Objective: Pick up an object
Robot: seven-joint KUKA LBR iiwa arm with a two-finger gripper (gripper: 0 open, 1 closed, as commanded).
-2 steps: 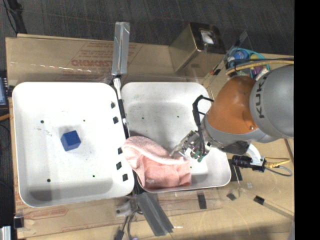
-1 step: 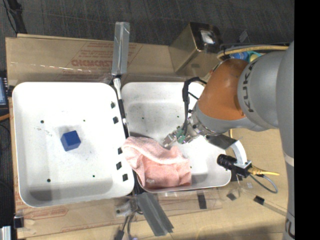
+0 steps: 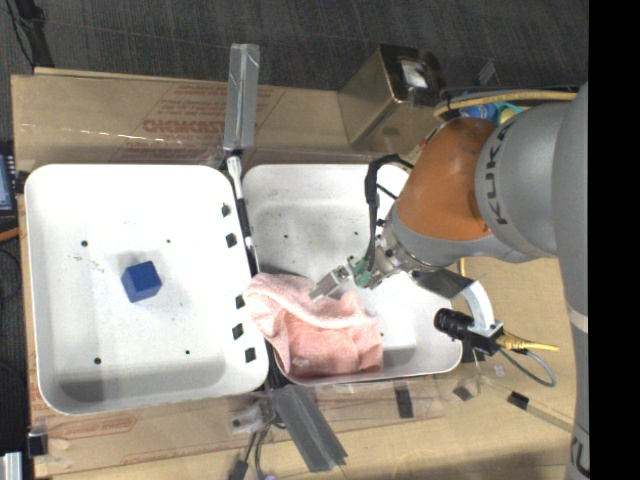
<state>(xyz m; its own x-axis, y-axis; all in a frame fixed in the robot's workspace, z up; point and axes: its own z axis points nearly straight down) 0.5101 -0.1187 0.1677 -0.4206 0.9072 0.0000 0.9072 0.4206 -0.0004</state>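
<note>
A crumpled pink cloth (image 3: 318, 330) lies in the near left corner of the right bin (image 3: 300, 193). A small blue cube (image 3: 142, 280) sits in the middle of the left bin (image 3: 60, 208). My gripper (image 3: 332, 283) hangs just over the cloth's upper edge, its metal fingers pointing left and down toward the fabric. The arm's grey and orange wrist (image 3: 450, 198) covers the right side of the right bin. I cannot see whether the fingers have any fabric between them.
A divider with black clips (image 3: 240, 268) runs between the two bins. A brown box (image 3: 385, 88) stands behind the right bin, on cardboard. The far half of the right bin shows bare white floor.
</note>
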